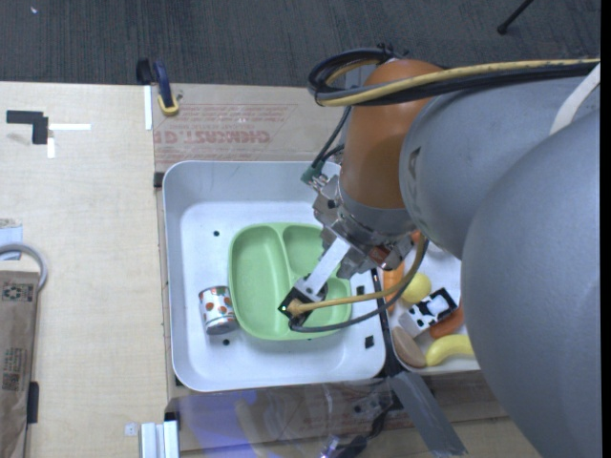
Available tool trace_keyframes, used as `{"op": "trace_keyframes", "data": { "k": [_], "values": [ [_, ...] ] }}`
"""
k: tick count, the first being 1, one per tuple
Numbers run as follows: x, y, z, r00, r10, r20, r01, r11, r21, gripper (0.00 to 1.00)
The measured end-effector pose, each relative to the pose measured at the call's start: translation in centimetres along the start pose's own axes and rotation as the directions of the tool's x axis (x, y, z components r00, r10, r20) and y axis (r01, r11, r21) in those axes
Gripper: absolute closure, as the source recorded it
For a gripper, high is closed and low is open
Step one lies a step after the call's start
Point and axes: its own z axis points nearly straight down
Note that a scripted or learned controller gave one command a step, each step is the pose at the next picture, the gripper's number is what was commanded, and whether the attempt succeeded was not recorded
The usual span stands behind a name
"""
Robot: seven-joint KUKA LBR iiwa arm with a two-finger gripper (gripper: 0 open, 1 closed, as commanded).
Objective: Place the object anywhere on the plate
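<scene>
The gripper (363, 246) is held right over the green plate (258, 275), above the plate's right half. It is hidden under the big orange and grey wrist, so it can't be told if it is spread or pressed together, or if sth. is pinched in it.

A little can (218, 310) w/ red dots is seen to the left of the gripper and a bit lower in the view. It lies on its side in the white bin (191, 218), just beside the plate's left rim, not on the plate. This is prob. the thing that is meant. A banana (449, 351) is seen to the right of the gripper and lower, w/ other small things. That lot is well apart from the plate.

Step in hand, as judged: the arm is over the plate, at the put-down spot, but the job is not yet done if the can is the thing.

Next move, as judged: the can must be reached to the left, gripped across its round sides, lifted over the rim and let go on the plate. It may roll when touched, so care is needed.
</scene>
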Motion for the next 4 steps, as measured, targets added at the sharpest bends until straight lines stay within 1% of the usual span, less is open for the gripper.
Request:
{"op": "trace_keyframes", "data": {
  "k": [1, 2, 3, 4],
  "values": [
    [0.0, 0.0, 0.0, 1.000, 0.000, 0.000, 0.000, 1.000, 0.000, 0.00],
    [1.1, -3.3, 6.3, 0.886, 0.464, -0.001, -0.464, 0.886, 0.001, 0.00],
    [-1.0, 1.7, 0.9, 0.820, 0.573, -0.002, -0.573, 0.820, 0.000, 0.00],
    [0.4, -2.8, 11.0, 0.813, 0.583, 0.001, -0.583, 0.813, 0.001, 0.00]
  ]
}}
